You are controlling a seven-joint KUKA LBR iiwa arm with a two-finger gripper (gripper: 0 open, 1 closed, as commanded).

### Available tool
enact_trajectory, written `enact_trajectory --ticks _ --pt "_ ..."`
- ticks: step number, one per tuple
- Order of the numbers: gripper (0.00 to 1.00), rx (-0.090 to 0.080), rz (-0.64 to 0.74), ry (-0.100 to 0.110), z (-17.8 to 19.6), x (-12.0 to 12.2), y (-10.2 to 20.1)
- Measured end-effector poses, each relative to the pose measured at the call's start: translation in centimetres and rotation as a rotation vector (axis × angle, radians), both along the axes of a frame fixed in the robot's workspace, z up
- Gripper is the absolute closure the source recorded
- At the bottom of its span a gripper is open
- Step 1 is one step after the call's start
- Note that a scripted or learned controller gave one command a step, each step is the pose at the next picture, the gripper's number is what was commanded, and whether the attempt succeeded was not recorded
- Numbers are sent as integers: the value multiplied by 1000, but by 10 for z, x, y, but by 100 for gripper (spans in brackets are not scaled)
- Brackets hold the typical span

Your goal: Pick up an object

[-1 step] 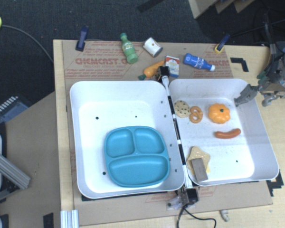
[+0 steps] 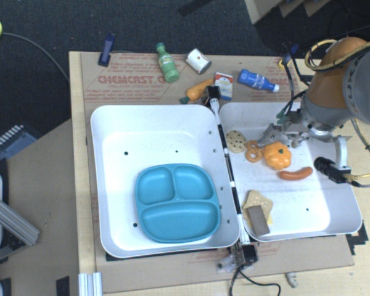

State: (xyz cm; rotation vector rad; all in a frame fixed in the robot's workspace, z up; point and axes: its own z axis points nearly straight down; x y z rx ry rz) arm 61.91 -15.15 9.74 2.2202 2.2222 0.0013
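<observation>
Nearest me, in the left bin (image 2: 111, 165), I see a blue tray (image 2: 176, 202). The right bin (image 2: 333, 214) holds a sandwich (image 2: 257, 211) at its near edge. Farther in lie a sausage (image 2: 295, 174), an orange (image 2: 277, 156), a pretzel (image 2: 254, 152) and a cookie (image 2: 235, 141). My gripper (image 2: 282, 133) hangs just above the orange; I cannot tell its opening. Beyond the bins, on the bench (image 2: 129, 79), I see a green bottle (image 2: 168, 63), a can (image 2: 198, 60) and a blue bottle (image 2: 258, 81).
</observation>
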Motion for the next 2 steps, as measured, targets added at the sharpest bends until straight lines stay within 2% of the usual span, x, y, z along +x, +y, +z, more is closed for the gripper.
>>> enact_trajectory --ticks 1,2 --pt "0 -4 -2 -11 -8 -26 19" --pt "100 -3 -2 -12 2 -26 20"
